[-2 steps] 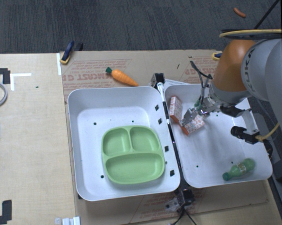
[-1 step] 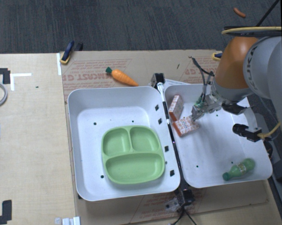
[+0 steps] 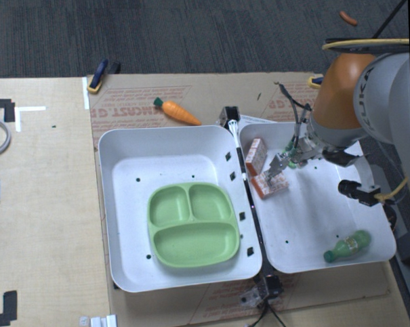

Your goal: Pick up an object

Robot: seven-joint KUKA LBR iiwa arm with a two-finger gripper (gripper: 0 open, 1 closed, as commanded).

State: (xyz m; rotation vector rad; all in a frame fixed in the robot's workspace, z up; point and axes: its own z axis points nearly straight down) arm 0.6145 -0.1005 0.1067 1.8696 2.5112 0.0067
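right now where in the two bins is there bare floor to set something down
Right bin: bare middle between the red box and green bottle. Left bin: bare strip behind the green divided plate. Crowded around the gripper, by the box.

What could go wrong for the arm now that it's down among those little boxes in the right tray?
The gripper sits right over the red and white boxes, which lie bunched against the right bin's left wall. Closing there, it might nudge one box aside or catch two together rather than one cleanly. The boxes lie close to the divider clips, so a lifted box could snag there. The green bottle lies far off at the near edge, so it is probably safe.
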